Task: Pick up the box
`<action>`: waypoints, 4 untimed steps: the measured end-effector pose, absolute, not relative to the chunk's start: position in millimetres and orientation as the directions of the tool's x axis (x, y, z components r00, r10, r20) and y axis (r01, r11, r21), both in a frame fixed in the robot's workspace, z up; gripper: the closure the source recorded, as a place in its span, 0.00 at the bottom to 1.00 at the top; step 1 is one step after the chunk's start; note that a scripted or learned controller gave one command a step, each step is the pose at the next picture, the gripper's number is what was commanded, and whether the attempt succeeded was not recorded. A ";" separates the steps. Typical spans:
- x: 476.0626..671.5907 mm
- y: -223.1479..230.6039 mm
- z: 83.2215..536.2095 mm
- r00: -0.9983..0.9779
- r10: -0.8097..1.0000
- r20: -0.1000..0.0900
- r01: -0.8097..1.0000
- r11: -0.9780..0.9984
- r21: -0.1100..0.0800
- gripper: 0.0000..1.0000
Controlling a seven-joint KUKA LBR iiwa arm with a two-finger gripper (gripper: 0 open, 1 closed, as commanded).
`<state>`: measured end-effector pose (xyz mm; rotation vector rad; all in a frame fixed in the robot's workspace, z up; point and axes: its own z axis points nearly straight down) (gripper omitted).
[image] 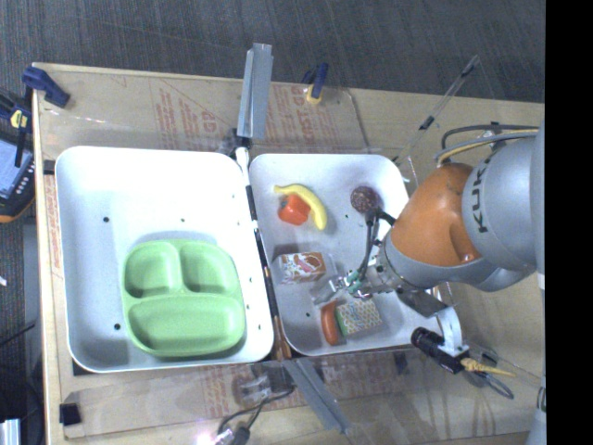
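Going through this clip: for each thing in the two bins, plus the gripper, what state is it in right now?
box: lying flat in the right bin, not gripped.
banana: lying flat, touching the red pepper.
red pepper: resting beside the banana.
green tray: right side up in the left bin.
gripper: low, just right of the box.
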<state>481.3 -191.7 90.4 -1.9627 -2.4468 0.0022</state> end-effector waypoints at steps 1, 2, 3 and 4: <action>481.6 -191.7 100.0 -0.223 0.975 0.002 0.975 0.223 -0.005 1.00; 477.4 -154.4 203.4 -0.412 0.911 0.000 0.911 0.412 0.000 1.00; 477.2 -154.9 203.3 -0.411 0.912 0.000 0.912 0.411 0.000 0.00; 475.8 -114.2 110.8 -0.398 0.918 -0.007 0.918 0.398 -0.004 0.00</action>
